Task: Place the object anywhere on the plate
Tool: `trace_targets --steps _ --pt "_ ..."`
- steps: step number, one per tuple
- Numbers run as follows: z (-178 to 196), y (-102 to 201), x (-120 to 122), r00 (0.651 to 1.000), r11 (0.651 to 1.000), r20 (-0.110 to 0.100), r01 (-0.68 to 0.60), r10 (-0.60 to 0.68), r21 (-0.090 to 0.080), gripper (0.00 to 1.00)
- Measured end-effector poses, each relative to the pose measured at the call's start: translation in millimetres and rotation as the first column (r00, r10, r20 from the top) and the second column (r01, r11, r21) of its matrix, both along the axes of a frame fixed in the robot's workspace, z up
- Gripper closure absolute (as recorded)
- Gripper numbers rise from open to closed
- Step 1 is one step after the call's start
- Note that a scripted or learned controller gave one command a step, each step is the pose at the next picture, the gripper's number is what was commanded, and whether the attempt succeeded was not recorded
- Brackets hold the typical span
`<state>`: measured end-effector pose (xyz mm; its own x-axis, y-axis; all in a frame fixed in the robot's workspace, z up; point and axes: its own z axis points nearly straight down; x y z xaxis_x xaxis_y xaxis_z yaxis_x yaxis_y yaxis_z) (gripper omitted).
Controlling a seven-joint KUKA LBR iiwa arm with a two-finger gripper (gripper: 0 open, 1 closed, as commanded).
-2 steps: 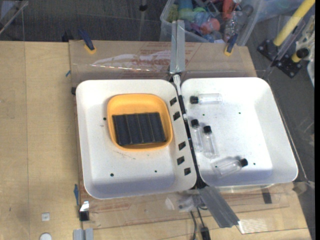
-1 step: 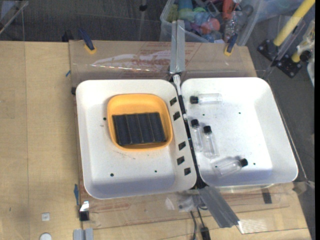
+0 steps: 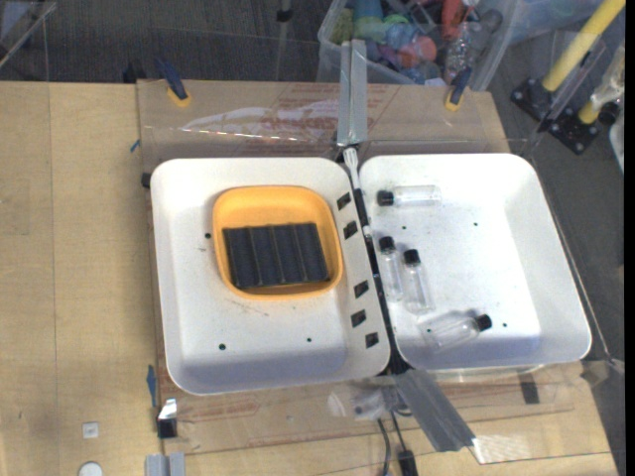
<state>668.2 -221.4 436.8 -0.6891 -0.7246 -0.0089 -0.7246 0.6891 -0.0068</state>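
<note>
so, orange plate (image 3: 278,204) with a dark ridged insert (image 3: 276,255) sits in the left bin (image 3: 189,335). four clear black-capped vials (image 3: 409,196) lie in the right bin (image 3: 526,266); no readable labels, claw state can't tell.

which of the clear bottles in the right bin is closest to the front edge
The bottle lying with its black cap pointing right, near the right bin's front wall. The other three lie farther back, toward the divider.

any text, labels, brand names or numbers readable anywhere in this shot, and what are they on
None can be read.
The four clear plastic bottles with black caps in the right white bin show no legible label.
The orange plate with its dark ribbed insert in the left white bin bears no print.
The clear tub of coloured toys behind the bench is too blurred to tell.
</note>
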Motion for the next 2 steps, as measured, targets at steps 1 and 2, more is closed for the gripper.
trace_targets --steps 1,2 --pt "-0.6 -0.2 -0.1 0.937 0.937 -0.001 -0.350 0.350 -0.002 1.00" --pt "-0.9 -0.2 -0.2 0.781 0.781 -0.002 -0.625 0.625 -0.004 1.00"
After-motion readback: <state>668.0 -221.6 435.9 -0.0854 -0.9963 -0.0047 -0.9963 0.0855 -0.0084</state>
